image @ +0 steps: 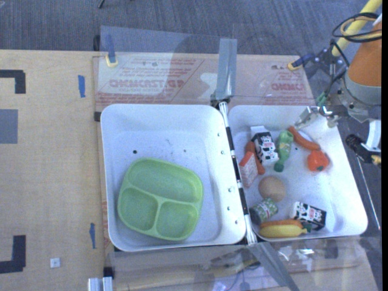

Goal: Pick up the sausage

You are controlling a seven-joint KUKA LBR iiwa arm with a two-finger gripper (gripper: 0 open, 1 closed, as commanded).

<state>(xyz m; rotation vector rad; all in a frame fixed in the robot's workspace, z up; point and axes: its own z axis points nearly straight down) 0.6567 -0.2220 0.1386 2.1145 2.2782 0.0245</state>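
Observation:
The sausage is a short reddish-brown link lying in the right bin, squeezed between a red-and-white packet and a small black-and-white carton. My gripper hangs over the bin's far right corner, well to the right of the sausage and above it in the view. Its fingers stand apart with nothing between them. An orange carrot-like piece lies just below the gripper.
The right bin also holds a green bottle, an orange pepper, a brown egg, a small can, a banana and a second carton. A green divided plate sits in the left bin.

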